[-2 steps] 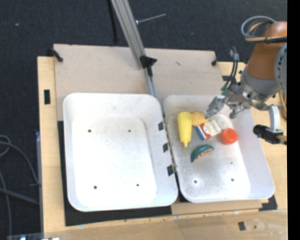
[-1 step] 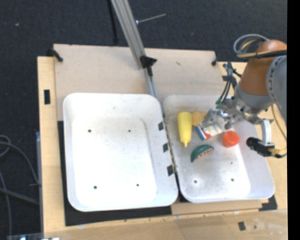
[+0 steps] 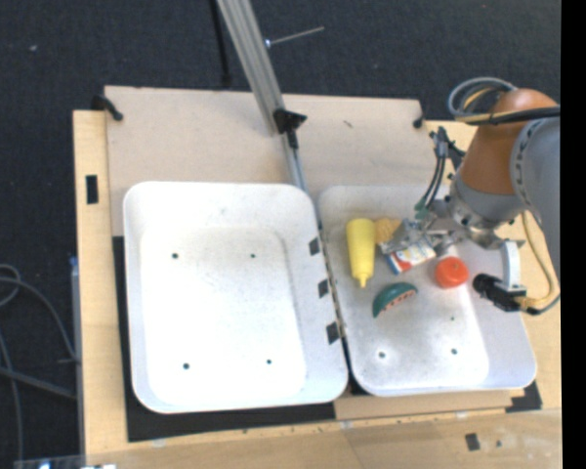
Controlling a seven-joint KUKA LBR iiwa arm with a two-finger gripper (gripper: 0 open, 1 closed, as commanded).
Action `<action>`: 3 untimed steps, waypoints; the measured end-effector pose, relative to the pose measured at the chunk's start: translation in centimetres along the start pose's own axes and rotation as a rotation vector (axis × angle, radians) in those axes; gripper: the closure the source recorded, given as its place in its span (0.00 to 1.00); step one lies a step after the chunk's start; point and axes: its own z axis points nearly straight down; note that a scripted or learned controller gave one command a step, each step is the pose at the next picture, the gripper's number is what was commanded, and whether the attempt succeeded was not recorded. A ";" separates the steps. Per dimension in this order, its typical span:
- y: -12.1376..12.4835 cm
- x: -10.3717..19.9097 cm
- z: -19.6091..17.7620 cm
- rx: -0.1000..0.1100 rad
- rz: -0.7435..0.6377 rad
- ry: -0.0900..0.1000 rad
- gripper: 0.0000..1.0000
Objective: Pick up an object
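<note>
The gripper [image 3: 422, 231] is seen low over the upper part of the right bin [image 3: 420, 352], right of the frame's centre, carried by the grey arm [image 3: 498, 169] with its orange band. Whether it is wide or narrow cannot be told, and nothing is seen to be held. A small white packet [image 3: 408, 257] with red and blue print is found just below it, so close that touching cannot be ruled out. A small yellowish piece [image 3: 387, 229] is seen just left of the gripper, and beside that a yellow bottle [image 3: 360, 250] is laid lengthwise, nozzle toward the bottom of the frame. An orange round object [image 3: 451, 273] is placed lower right of the packet, and a green and red wedge [image 3: 395, 298] below it, apart from the others.

The left bin [image 3: 225, 291] is set close against the right one, and small black clips [image 3: 324, 289] are seen along the seam. Both bins are borne by a pale wooden bench [image 3: 195, 135]. A slanted aluminium rail [image 3: 249, 47] is fixed at the bench's upper middle. The bench is surrounded by dark carpet [image 3: 78, 27], on which loose cables [image 3: 10, 301] are spread at lower left.
</note>
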 end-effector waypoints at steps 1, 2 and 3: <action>0.2 -0.1 -1.4 -0.006 0.002 -0.001 1.00; 0.3 0.8 -6.9 -0.003 -0.006 -0.001 1.00; 0.1 0.5 -11.4 -0.002 -0.006 -0.002 1.00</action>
